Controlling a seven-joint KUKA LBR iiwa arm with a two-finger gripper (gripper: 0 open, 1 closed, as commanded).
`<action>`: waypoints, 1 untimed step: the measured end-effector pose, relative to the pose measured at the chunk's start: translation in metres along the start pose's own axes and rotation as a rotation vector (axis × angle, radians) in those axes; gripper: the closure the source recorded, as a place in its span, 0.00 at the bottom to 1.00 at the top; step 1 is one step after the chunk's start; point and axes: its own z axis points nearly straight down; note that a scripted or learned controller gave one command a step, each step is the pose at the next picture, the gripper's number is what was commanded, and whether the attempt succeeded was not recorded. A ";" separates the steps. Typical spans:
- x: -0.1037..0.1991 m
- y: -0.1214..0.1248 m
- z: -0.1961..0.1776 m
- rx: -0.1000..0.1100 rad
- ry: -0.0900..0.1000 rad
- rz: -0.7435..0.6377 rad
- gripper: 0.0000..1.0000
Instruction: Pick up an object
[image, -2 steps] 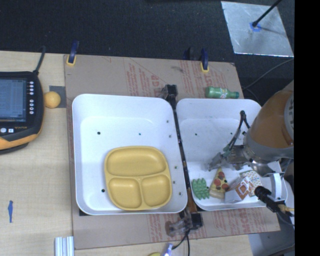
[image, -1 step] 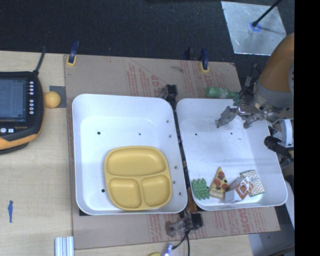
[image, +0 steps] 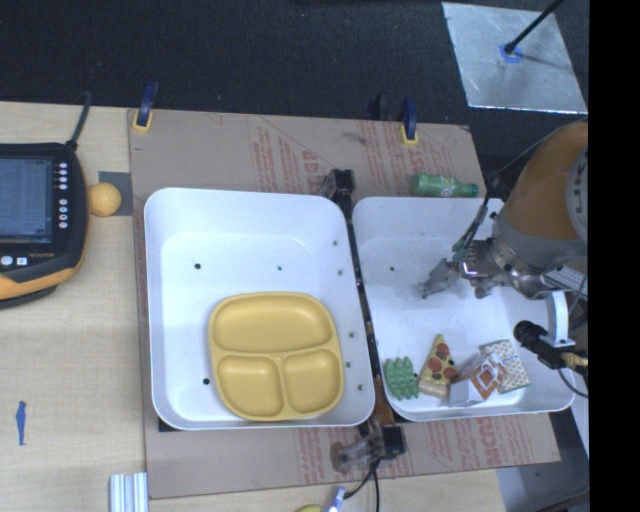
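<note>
The arm (image: 545, 195) is reaching in from three o'clock, its grey body and orange band hanging over the right bin (image: 400, 235), and the jaws (image: 462, 278) are hovering above that bin's bare white middle, spread apart with nothing between them. One fingertip (image: 432, 288) is pointing out toward nine o'clock, the other is sitting closer to the wrist. The pickable pieces are all lying together toward six o'clock in the right bin, well apart from the jaws: a green studded block (image: 400, 376) is sitting nearest the divider, a pizza-slice toy (image: 436, 368) is lying just beside it at its three o'clock, and a patterned red-and-white packet (image: 496, 370) is resting further along, near the bin's five o'clock corner. Over in the left bin (image: 175, 255), a yellow divided plate (image: 275, 353) is lying flat toward six o'clock, three compartments showing. Outside the bins, a green bottle (image: 444, 185) is lying on its side on the cardboard sheet (image: 250, 150) at the right bin's twelve o'clock, and on the table (image: 60, 400) a control pendant (image: 35, 225) is resting at nine o'clock, with a yellow ball (image: 104, 198) just beside it.
</note>
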 end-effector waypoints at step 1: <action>0.000 -0.076 -0.052 -0.001 0.000 0.002 0.00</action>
